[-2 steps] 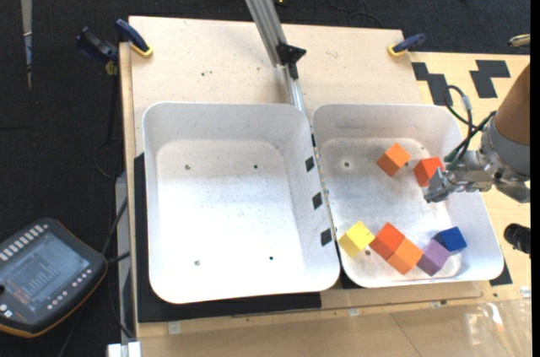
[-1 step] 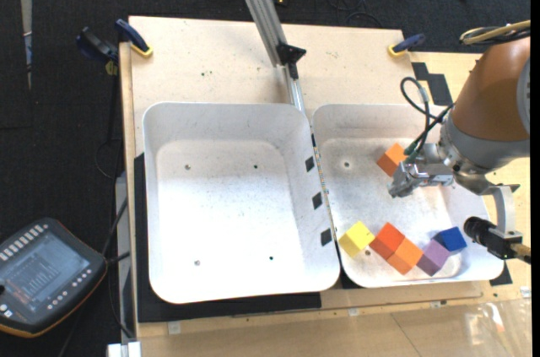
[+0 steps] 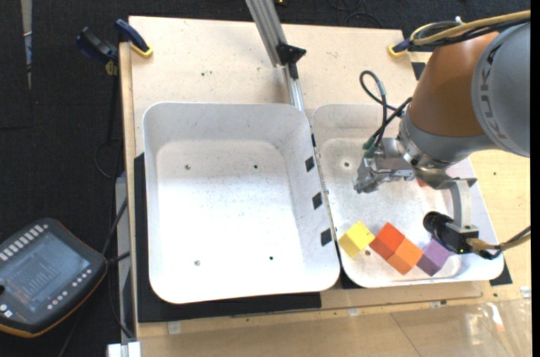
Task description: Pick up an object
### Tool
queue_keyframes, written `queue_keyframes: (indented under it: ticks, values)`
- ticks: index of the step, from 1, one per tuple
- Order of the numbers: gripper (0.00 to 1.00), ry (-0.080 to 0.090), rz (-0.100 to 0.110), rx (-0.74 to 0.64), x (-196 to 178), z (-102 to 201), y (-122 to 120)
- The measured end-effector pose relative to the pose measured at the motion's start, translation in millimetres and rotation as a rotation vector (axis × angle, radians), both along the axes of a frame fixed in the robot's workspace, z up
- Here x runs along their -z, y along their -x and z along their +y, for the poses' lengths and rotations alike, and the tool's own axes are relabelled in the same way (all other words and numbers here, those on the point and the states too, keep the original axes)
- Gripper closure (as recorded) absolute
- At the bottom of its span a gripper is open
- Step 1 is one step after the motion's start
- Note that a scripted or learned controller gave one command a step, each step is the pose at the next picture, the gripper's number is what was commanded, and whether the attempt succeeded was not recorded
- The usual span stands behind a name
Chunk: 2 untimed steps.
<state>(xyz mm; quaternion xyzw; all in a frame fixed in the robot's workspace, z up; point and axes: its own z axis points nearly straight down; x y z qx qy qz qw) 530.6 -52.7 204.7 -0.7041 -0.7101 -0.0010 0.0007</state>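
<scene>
- Gripper (image 3: 369,181) is seen over the right bin (image 3: 337,126), above its middle floor; metal fingers are pointed toward the left bin (image 3: 169,123). Jaw state cannot be told at this angle, and nothing is seen held between the fingers.
- Arm (image 3: 472,89) is seen entering from the right bin's far-right side, with the orange band above the grey wrist and black cable looped beside it.
- Four blocks are clustered at the right bin's near edge, well apart from the gripper: yellow block (image 3: 357,238) nearest the left bin, then red block (image 3: 389,240), orange block (image 3: 406,256) touching the red one, and purple block (image 3: 434,256) just beside the orange one. All are small, matte and cube-like, sitting tilted.
- Both bins are shallow white plastic with rounded corners and speckled floors; they touch along the shared rim.
- Open floor is left in the right bin between the gripper and the blocks; the blocks sit close to the near wall.
- A black part on a bracket (image 3: 447,229) is seen just right of the purple block.
- Left bin's floor is bare white with small dark specks.
</scene>
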Motion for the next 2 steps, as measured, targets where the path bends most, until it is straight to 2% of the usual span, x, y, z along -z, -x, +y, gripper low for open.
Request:
queue_keyframes:
  ticks: [1,2]
  values:
    - [1.0,0.001,-0.002,0.0,-15.9,54.6,-12.0]
    - [1.0,0.001,-0.001,-0.001,-9.5,110.7,-24.4]
